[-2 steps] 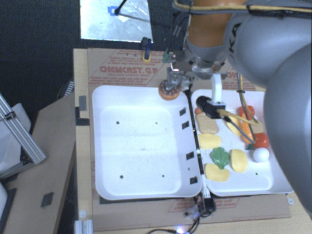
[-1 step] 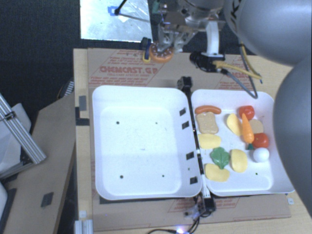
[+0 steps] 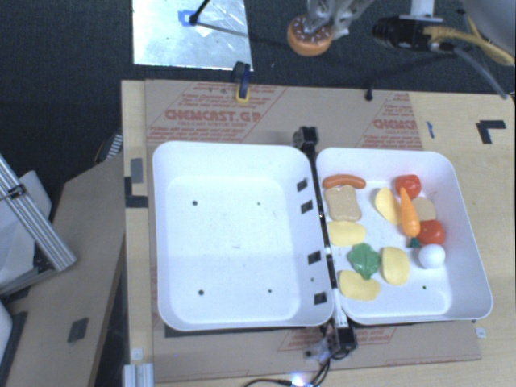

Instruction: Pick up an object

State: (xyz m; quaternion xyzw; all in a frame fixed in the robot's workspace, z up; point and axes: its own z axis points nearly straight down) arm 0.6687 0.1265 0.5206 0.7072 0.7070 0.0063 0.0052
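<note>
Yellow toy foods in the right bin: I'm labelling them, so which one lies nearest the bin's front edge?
The flat yellow piece at the bottom of the right white bin, just below the green leafy toy. The other yellow pieces all sit farther back.

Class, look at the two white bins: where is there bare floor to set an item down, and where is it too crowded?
The left bin has a bare floor between its walls. In the right bin, food packs the middle: sausage, bread, carrot, broccoli, egg. A bare strip runs along its near wall.
</note>
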